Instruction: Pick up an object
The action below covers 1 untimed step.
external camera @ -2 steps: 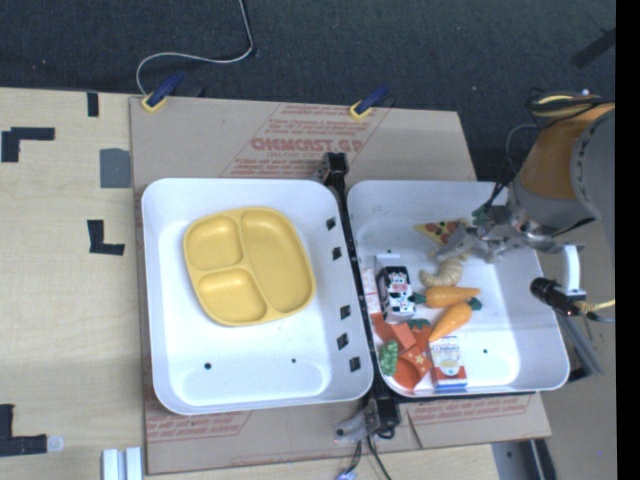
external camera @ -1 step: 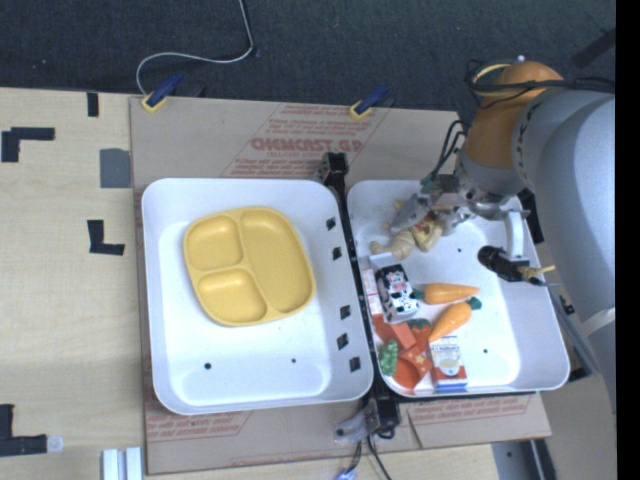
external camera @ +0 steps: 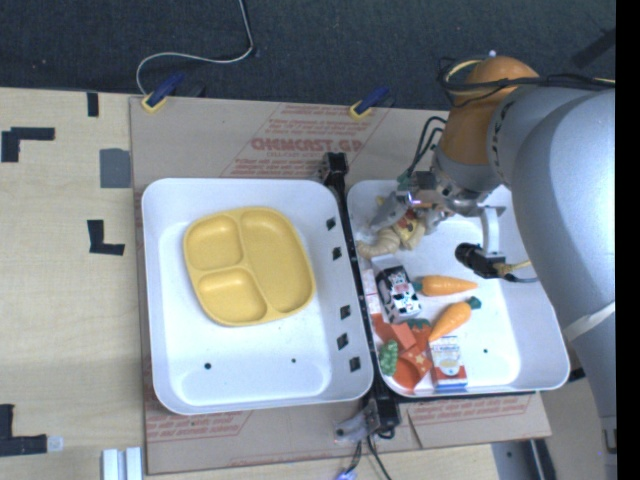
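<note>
My gripper [external camera: 410, 201] is low over the far left part of the right bin [external camera: 535, 343], under the orange band [external camera: 470, 133] of the arm. It sits right at a beige lumpy object [external camera: 393, 232]; I cannot make out whether it touches or holds that object. Further forward in the same bin lie two orange carrots [external camera: 447, 286] [external camera: 449, 319], a small black and white object [external camera: 398, 291], red pieces [external camera: 399, 354] and a small printed packet [external camera: 448, 358].
The left bin [external camera: 170, 298] holds a yellow divided plate [external camera: 248, 264]. A black divider [external camera: 345, 268] runs between the bins. The grey arm [external camera: 570, 198] covers the right bin's far right side. Cardboard [external camera: 290, 143] lies under both bins.
</note>
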Tool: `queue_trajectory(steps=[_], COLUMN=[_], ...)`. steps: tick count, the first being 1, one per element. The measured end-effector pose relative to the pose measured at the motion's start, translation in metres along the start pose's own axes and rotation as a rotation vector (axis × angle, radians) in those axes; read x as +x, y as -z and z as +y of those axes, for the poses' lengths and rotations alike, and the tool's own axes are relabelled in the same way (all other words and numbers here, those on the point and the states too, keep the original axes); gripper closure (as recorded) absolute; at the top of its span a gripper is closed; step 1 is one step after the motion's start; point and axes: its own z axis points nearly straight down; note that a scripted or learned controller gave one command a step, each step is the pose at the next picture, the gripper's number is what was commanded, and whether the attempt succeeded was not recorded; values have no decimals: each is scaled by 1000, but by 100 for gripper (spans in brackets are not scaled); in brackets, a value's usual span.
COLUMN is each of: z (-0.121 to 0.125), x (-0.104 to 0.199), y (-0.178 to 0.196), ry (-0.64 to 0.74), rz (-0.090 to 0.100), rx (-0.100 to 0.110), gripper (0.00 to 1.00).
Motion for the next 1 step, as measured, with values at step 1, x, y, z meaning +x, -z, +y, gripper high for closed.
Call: queue_trajectory(steps=[1], z=[-1], x=[0], y=[9], ry=[1], rz=[-1], rx=[3], gripper=[100])
